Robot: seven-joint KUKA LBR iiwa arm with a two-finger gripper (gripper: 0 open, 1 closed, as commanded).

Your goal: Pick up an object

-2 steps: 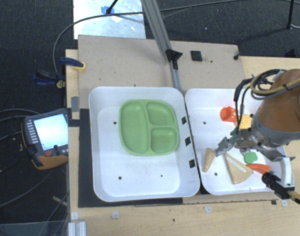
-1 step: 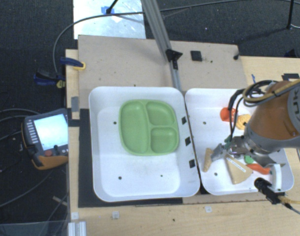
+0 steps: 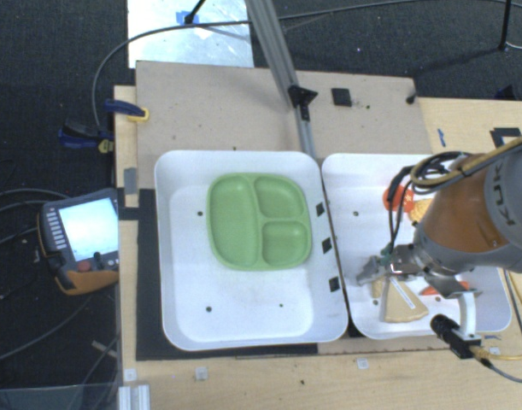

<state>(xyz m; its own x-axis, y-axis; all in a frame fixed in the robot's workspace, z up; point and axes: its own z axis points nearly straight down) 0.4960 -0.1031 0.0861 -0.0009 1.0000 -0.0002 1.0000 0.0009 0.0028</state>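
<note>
**A:** Camera view, nearest edge first. What lies in the right bin (image 3: 356, 186)?

**B:** Tan wedge (image 3: 403, 304), flat on the bin floor near the front wall. Just beside it to the right, a small red scrap (image 3: 431, 291), half hidden under the arm (image 3: 466, 220).

**A:** And the claw (image 3: 378, 272)?

**B:** Low over that same bin, right above the wedge's upper corner. Touching or just clear of it, cannot tell. Open or closed, cannot tell either, since it is seen from above with grey metal and cables in the way. Nothing visibly gripped.

**A:** Further back in that bin?

**B:** Orange object (image 3: 398, 196) at the arm's far side, partly covered by black cables.

**A:** Left bin (image 3: 243, 310)?

**B:** Green divided plate (image 3: 261, 220), three compartments, lying flat toward the back half, well apart from the claw.

**A:** Beyond the bins?

**B:** Brown worktop (image 3: 218, 101), with a small black block (image 3: 341, 97) on it. Grey pole (image 3: 273, 32) slanting up from a black clamp at the bins' far edge. Off the worktop's left side, a handheld screen unit (image 3: 81, 237) on the dark floor.
</note>
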